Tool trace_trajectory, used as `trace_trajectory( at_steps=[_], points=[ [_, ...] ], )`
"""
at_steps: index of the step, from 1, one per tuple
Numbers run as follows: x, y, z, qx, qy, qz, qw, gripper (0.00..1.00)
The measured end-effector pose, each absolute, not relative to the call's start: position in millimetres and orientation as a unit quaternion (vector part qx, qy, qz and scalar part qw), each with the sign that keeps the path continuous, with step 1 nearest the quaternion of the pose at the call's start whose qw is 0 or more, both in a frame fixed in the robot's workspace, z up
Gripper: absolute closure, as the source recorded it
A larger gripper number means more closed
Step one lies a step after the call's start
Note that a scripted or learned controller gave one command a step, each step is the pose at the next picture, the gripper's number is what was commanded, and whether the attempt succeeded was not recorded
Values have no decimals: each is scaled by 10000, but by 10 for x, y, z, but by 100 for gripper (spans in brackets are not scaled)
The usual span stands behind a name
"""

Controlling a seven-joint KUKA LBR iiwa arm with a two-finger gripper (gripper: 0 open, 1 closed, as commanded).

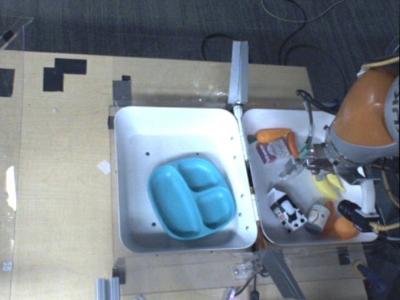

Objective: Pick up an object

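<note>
My gripper (302,164) hangs low over the middle of the right bin (270,233), reaching in from the right under the orange-banded wrist (369,114). Just left of it lie an orange carrot (274,134), a dark purple packet (271,150) and a small red-orange piece (292,145). A yellow object (329,185) sits right below the gripper, partly under the arm. Nearer the front are a black-and-white object (287,210), a small grey can (318,215) and an orange ball (340,227). I see nothing lifted off the bin floor.
The left bin (134,136) holds a blue divided plate (190,196) toward its front. A metal post (238,74) stands behind the wall between the bins. Cables lie on the dark floor at the back.
</note>
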State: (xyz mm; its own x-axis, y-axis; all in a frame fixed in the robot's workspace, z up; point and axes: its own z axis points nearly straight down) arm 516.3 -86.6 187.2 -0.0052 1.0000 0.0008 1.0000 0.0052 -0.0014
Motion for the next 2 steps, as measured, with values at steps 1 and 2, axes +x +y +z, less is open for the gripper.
trace_trajectory(
  at_steps=[1,2],
  points=[
    [4876,-975,2211,-7844,-6202,-2,-3,0],
    [5343,-1584,881,-8266,-5628,-29,-25,0]
  ],
)
